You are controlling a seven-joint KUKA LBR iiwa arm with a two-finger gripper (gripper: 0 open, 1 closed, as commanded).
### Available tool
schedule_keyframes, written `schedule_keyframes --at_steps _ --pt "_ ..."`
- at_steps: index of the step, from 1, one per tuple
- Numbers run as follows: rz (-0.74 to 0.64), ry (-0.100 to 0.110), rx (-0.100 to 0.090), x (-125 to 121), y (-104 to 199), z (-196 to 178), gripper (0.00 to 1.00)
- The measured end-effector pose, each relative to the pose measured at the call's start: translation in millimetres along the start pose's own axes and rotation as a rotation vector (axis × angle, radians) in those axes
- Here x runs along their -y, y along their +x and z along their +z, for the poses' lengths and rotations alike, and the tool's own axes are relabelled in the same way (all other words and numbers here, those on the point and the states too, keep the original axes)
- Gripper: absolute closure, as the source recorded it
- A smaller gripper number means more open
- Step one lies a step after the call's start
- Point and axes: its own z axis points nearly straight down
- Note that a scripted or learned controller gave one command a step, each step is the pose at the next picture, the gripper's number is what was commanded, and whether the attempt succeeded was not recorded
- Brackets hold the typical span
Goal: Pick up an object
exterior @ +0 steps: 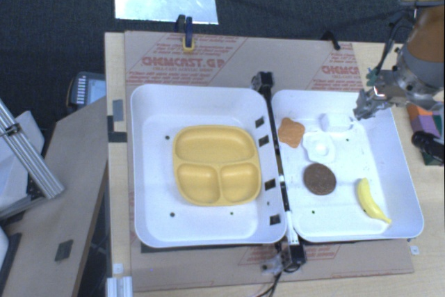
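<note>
We see two shallow white plastic bins side by side on a bench covered with printed cardboard. The left bin (149, 149) holds a yellow plastic tray with three compartments (215, 165), lying flat near the bin's middle. The right bin (403, 177) holds the loose things: an orange, roughly square, cookie-like piece (291, 132) near the divider, a round dark-brown disc (320, 179) below it, and a yellow toy banana (370, 201) toward the near right corner, well apart from the disc. Between the orange piece and the disc lie one or two white objects (319, 147); they blend into the white floor, and we cannot make out their shape.

The grey arm enters at the right edge, its upper part cut off by the frame. Its two-finger gripper (364, 108) sits over the far right corner of the right bin, away from the banana and disc. The fingertips are small and blurred against the rim, so we cannot tell how the jaws stand, nor whether anything lies between them.
</note>
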Motion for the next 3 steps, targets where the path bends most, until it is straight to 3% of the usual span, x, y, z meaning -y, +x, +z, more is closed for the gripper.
schedule_keyframes --at_steps 2,3 --pt "-0.007 0.007 -0.004 -7 92 20 1.00" --pt "-0.007 0.007 -0.004 -7 155 26 1.00"
